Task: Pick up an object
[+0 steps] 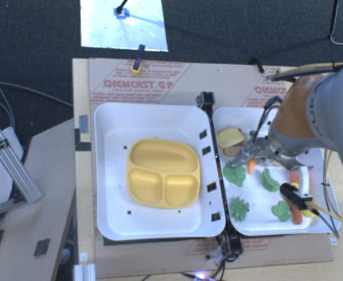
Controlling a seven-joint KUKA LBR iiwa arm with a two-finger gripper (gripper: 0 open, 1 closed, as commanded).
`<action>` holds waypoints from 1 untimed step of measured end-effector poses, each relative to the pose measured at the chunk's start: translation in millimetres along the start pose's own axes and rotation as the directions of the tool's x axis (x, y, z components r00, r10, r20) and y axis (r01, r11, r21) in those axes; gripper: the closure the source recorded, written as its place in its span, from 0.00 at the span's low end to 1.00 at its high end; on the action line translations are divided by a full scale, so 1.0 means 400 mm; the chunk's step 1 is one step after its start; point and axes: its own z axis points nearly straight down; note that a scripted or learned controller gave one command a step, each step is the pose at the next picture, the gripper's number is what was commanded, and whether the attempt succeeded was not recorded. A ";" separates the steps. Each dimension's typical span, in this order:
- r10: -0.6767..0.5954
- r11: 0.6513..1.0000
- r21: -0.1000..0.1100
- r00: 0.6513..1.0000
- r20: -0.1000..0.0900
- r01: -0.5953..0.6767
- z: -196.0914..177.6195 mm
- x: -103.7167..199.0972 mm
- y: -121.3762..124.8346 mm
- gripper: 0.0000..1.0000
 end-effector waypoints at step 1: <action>0.000 1.000 0.002 1.000 -0.002 0.000 -0.027 -0.001 -0.006 1.00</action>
